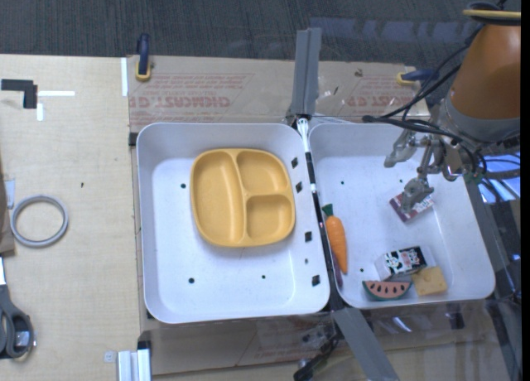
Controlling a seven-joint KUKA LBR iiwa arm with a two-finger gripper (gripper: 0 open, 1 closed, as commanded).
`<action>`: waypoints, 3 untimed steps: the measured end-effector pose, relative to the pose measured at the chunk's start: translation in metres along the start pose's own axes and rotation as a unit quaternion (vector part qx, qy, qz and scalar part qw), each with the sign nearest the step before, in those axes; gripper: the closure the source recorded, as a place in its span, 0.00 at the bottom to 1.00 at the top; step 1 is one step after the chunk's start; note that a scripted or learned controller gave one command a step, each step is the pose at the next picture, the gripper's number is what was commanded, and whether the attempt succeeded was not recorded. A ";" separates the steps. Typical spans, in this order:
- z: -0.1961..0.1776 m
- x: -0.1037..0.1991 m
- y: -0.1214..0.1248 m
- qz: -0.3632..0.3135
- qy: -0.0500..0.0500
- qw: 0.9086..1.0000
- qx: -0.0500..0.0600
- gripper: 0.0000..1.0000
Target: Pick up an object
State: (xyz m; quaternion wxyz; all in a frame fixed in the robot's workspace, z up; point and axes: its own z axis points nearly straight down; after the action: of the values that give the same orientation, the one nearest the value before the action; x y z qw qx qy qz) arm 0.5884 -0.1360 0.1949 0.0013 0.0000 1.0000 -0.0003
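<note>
My gripper (421,186) hangs over the upper right part of the right bin (356,160), below the arm's orange band. It is shut on a small grey and maroon packet (411,204), which dangles tilted from the fingertips. Along the bin's left wall lies an orange carrot (334,243). In the near corner sit a watermelon slice (387,289), a black and white box (403,259) and a yellow block (430,282).
The left bin (166,272) holds a yellow divided plate (243,197). A raised divider (310,197) separates the two bins. On the bench to the left lie a grey tape ring (37,220) and scissors (12,334).
</note>
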 end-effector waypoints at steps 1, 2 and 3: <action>-0.023 0.028 -0.087 -0.047 -0.001 0.999 0.000 0.00; -0.054 0.012 -0.075 -0.139 -0.001 0.990 0.000 0.00; 0.015 0.003 -0.048 -0.099 0.000 0.995 -0.001 0.00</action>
State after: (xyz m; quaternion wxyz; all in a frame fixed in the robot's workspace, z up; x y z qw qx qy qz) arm 0.5853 -0.1840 0.1803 0.0012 -0.0988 0.9951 0.0004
